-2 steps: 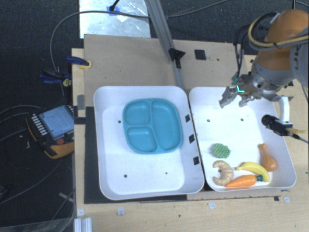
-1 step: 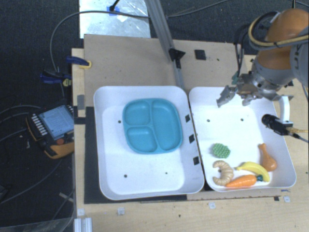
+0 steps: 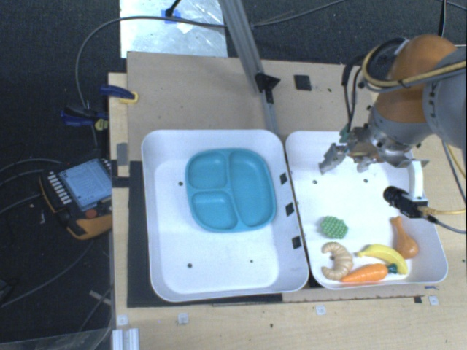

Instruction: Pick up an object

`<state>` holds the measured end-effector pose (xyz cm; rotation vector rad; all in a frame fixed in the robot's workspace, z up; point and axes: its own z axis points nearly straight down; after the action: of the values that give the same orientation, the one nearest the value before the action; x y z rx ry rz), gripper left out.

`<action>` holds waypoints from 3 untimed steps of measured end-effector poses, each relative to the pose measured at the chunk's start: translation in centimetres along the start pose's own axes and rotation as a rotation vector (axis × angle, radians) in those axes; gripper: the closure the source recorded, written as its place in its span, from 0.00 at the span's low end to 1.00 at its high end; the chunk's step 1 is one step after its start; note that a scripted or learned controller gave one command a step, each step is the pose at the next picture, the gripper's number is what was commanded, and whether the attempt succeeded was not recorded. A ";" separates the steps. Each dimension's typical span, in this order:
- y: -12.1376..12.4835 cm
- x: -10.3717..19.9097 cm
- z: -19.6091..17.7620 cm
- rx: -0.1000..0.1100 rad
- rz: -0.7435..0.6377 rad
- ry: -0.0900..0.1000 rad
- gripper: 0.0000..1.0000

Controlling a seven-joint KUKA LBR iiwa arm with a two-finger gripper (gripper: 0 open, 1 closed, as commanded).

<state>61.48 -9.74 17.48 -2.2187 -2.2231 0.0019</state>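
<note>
Honestly, you've got nothing in hand yet, so this step is all about the approach. Your pincer (image 3: 348, 157) hangs over the far part of the right bin (image 3: 306, 146), fingers spread wide with nothing between them. All the pickable stuff sits bunched in that bin's near corner: a green knobbly ball (image 3: 334, 227), a croissant (image 3: 336, 259), a carrot (image 3: 364, 273), a banana (image 3: 383, 255) and a drumstick (image 3: 404, 238).

I'd go for the green ball. It stands just apart from the rest, so the fingers can drop on either side without bumping a neighbour. The croissant, carrot and banana touch each other near the bin wall, which looks like a recipe for a fumbled grab.

Come across to the near side, centre over the ball, then go straight down before closing. The left bin (image 3: 164, 268) holds a blue divided plate (image 3: 230, 189), so ignore that side.
</note>
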 end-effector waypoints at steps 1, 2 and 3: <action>0.2 0.3 6.2 0.001 0.001 0.000 0.00; 0.4 0.3 9.0 -0.004 0.002 0.000 0.00; 0.5 0.2 7.7 -0.010 0.002 -0.002 1.00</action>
<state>62.00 -9.49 9.77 -2.2264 -2.2269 -0.0068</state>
